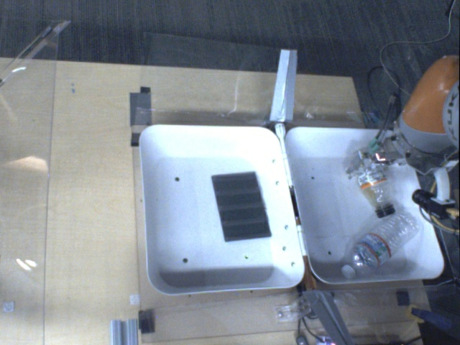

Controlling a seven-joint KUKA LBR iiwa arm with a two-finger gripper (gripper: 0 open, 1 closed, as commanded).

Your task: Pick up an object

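A black ridged pad [241, 205] lies flat in the middle of the left bin [162, 192]. In the right bin [316, 192] a clear plastic bottle [382, 243] lies on its side near the front right corner. A small bottle [375, 192] with an orange label and a black cap lies further back. My gripper [366, 164] hangs low over the back right part of that bin, right at the small bottle's far end. The wrist with its orange band [431, 99] reaches in from the right.
A metal post [284, 85] stands at the back between the two bins. Cables [435, 200] hang along the right bin's right rim. The bins sit on a wooden bench [86, 192] with a clear sheet over its left part.
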